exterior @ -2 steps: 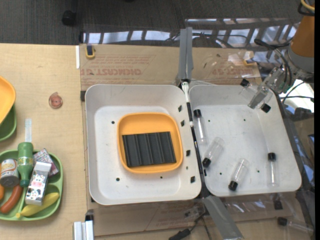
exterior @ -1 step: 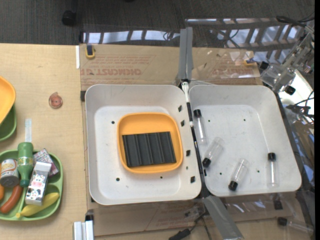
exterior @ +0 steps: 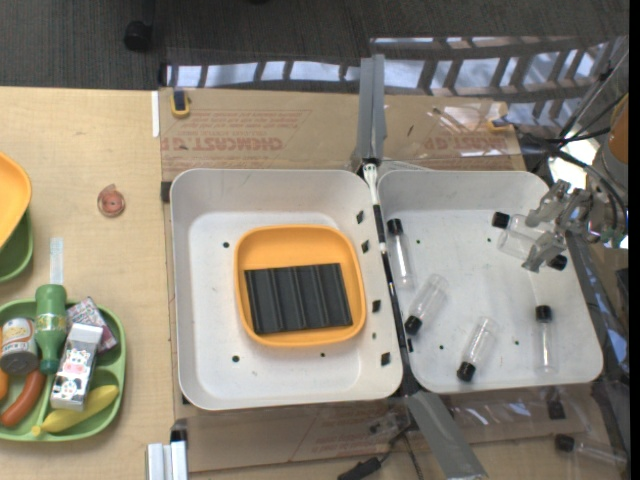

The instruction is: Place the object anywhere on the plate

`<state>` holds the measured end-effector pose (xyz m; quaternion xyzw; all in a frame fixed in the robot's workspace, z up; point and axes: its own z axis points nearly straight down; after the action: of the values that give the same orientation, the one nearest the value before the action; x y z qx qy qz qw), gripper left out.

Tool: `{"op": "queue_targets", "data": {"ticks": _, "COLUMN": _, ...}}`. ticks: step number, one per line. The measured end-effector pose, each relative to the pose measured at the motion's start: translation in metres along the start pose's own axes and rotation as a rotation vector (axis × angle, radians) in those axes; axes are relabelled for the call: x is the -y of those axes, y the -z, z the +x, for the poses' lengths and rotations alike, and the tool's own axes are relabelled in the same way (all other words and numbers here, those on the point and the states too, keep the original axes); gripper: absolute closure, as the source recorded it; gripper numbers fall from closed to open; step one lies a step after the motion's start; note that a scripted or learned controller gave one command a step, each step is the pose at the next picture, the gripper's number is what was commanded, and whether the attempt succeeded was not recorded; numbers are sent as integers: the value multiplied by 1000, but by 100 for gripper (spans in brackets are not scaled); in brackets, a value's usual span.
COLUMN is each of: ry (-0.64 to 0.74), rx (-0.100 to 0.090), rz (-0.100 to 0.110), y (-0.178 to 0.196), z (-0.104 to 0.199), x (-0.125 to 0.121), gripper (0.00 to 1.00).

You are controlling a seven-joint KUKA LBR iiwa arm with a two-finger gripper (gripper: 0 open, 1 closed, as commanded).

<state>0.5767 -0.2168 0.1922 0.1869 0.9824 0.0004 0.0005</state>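
Observation:
An orange plate (exterior: pixel 298 244) lies in the left bin (exterior: pixel 205 268), with a dark grey ridged slab (exterior: pixel 300 298) resting on it. Several clear tubes with black caps lie in the right bin (exterior: pixel 470 268): one along the left wall (exterior: pixel 398 253), one at the lower left (exterior: pixel 426 300), one near the front (exterior: pixel 476 342). My gripper (exterior: pixel 547 233) hangs over the right bin's upper right corner. A further clear tube (exterior: pixel 517 236) with a black cap lies right at the gripper's tip, touching or nearly touching it; whether it is held is unclear.
Another capped tube (exterior: pixel 543 336) lies near the right bin's right wall. A green tray of toy food (exterior: pixel 60 363) and an orange bowl (exterior: pixel 10 203) sit on the wooden table at far left. Cardboard lies behind the bins.

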Motion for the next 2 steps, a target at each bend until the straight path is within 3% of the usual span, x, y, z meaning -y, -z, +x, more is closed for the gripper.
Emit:
{"op": "queue_targets", "data": {"ticks": 1, "ry": 187, "rx": 4, "rz": 0, "y": 28, "z": -55, "x": -16, "gripper": 100}}
{"op": "queue_targets", "data": {"ticks": 2, "ry": 388, "rx": 4, "rz": -1, "y": -7, "z": -71, "x": -23, "gripper": 100}}
